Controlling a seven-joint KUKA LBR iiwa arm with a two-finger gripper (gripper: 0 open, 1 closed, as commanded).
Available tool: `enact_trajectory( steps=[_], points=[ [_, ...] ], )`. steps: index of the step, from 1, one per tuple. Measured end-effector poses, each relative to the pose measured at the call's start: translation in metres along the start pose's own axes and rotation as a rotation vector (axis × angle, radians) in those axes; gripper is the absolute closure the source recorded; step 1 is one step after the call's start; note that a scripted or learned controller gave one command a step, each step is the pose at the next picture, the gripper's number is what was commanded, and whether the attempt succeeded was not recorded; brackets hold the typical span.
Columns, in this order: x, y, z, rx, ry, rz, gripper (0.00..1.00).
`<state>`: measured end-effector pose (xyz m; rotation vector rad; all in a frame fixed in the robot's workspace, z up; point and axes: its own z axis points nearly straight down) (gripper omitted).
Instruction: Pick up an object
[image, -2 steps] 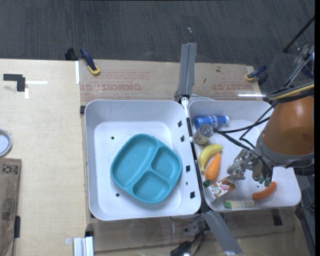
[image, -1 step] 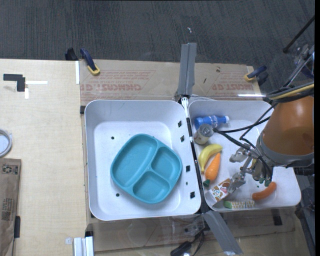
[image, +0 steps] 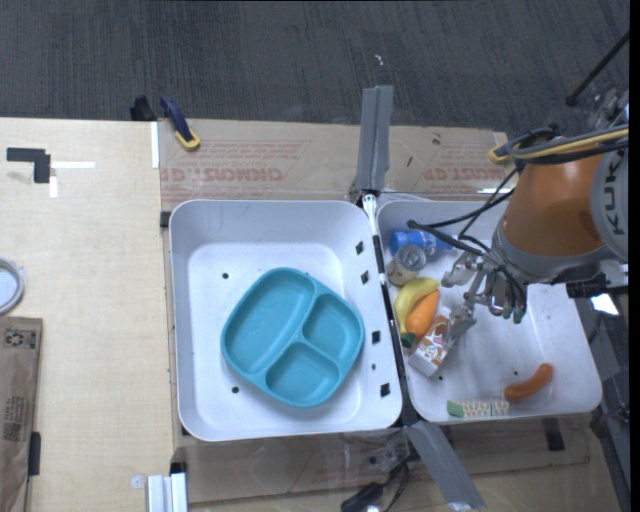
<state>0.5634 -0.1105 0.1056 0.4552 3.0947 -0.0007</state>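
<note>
My gripper (image: 472, 305) hangs over the left half of the right bin (image: 560, 400), below the orange band of the arm. Just under and left of it lies a small white and orange carton (image: 432, 352), tilted against the bin's left wall. The gripper's tip is at or just above the carton's upper end, and I cannot tell if they touch. Beside the carton are a yellow banana (image: 410, 297) and an orange carrot-like piece (image: 422, 313). Further back sit a round tin (image: 407, 264) and a blue object (image: 408, 241).
An orange-brown sausage (image: 528, 381) and a flat pale green packet (image: 478, 407) lie near the right bin's front edge. The left bin (image: 200, 300) holds a blue divided plate (image: 292, 336). Black cables run from the arm across the right bin's back.
</note>
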Motion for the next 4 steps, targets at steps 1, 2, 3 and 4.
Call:
enact_trajectory(
  steps=[1,2,3,4],
  points=[
    [-0.005,0.001,-0.013,-0.003,-0.017,0.004,1.00],
    [-0.003,0.001,-0.010,-0.003,-0.012,0.005,0.00],
    [-0.005,0.001,-0.018,-0.004,-0.015,0.008,1.00],
    [0.003,0.076,-0.120,0.000,0.012,-0.087,1.00]
  ],
)
